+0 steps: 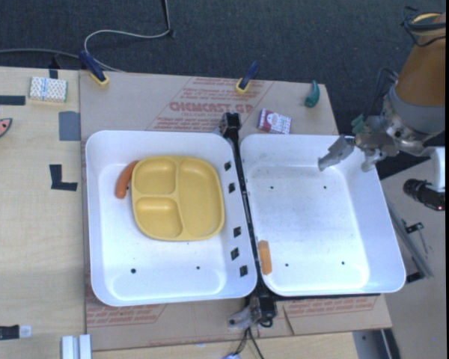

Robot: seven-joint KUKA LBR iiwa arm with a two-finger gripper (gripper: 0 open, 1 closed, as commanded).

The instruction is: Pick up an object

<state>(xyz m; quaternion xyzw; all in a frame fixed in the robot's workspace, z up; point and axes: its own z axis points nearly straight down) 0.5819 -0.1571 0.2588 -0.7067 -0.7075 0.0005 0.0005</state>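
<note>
Nearest the camera, at the front edge of the tabletop, a clamp [248, 317] sits where the two bins meet. Just behind it, in the right bin [374, 271], a small orange stick [265, 256] lies against the left wall near the front corner, lengthwise along that wall. It is the one loose thing in this bin, and so the likely pick.

Judging by its look, the stick is light, probably plastic toy food, stiff enough not to crush, rounded and perhaps a little slick. Closing across its narrow width at mid-length seems best. The wall touching its left side leaves scant room for a finger there, so a slip or a nudge along the wall is a risk.

In the left bin [105, 275], a yellow tray [178, 197] with three compartments lies flat toward the rear. It looks light and rigid, with only its rim to grip. An orange sausage [123, 179] rests just beside its left edge, touching or nearly so, and is also awkward to pinch.

Over the right bin's rear right corner hangs the gripper [353, 152]. Its fingers look spread apart with nothing between them, well apart from the stick.

A red packet [273, 121] lies behind the bins.
</note>
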